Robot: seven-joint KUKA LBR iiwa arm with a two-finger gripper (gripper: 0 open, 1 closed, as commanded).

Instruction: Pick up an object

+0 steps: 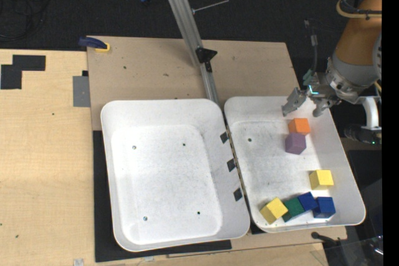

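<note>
Orange cube (300,126) sits in the upper part of the right bin (262,115), flat on the floor, touching or nearly touching the purple block (295,144) just below it. Nothing lifted yet: every block rests on the bin floor, so as I judge it the pick is at its approach stage, with descent, closing and lifting all left to do. My gripper (307,106) hangs just above and slightly behind the orange cube, jaws apart, one finger to the left of the cube and one to the right, nothing between them. That cube looks the likeliest target, being nearest my tips. Wrist points down at a slant; my arm (356,47) comes in from the right, orange band high near the frame edge. Farther out: a yellow cube (322,179) lower on the right side, then a cluster at the near edge, a yellow block (274,210), a green block (293,207), and blue blocks (317,204), packed close. Left bin (124,115) lies alongside, separated by a divider with black clips.
</note>
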